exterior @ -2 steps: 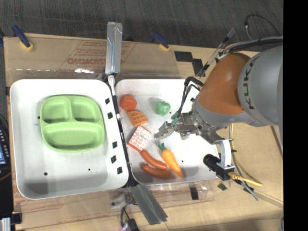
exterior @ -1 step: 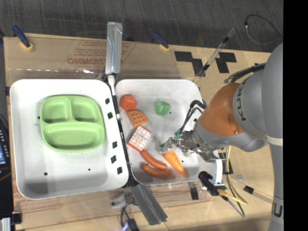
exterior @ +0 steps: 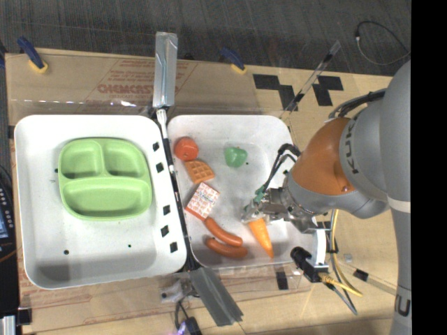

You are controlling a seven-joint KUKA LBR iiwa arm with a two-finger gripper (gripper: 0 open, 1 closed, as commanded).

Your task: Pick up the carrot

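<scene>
The worktop (exterior: pixel 84 72), covered in brown cardboard, is carrying two shallow white bins side by side, so everything stays corralled within the arm's reach. The arm (exterior: pixel 377 159) is coming in from the right and bending down over the right bin (exterior: pixel 230 125), its orange band sitting above the wrist; that posture is putting the wrist almost directly over the near right part of the bin, which is where the target lies.

The left bin (exterior: pixel 35 187) is holding a green divided tray (exterior: pixel 105 176), lying flat and well apart from the action. The right bin is holding the loose play food: two sausages (exterior: pixel 223 239) lying near the front wall, a printed box (exterior: pixel 203 201) just beside a waffle piece (exterior: pixel 198 169), a red tomato (exterior: pixel 186 148) toward the back, and a green pepper (exterior: pixel 236 157) standing alone.

The hand (exterior: pixel 260 209) is hovering at or touching the blunt end of the carrot (exterior: pixel 262 234), which is lying in the right bin near its front right corner, tip pointing toward the front wall. The hand's mechanism is dark and cluttered here, so I cannot tell whether it is open or closed, nor whether it is actually gripping anything. Judging by the position, the arm is lining up for a grasp; the carrot's taper could be making it prone to slipping out.
</scene>
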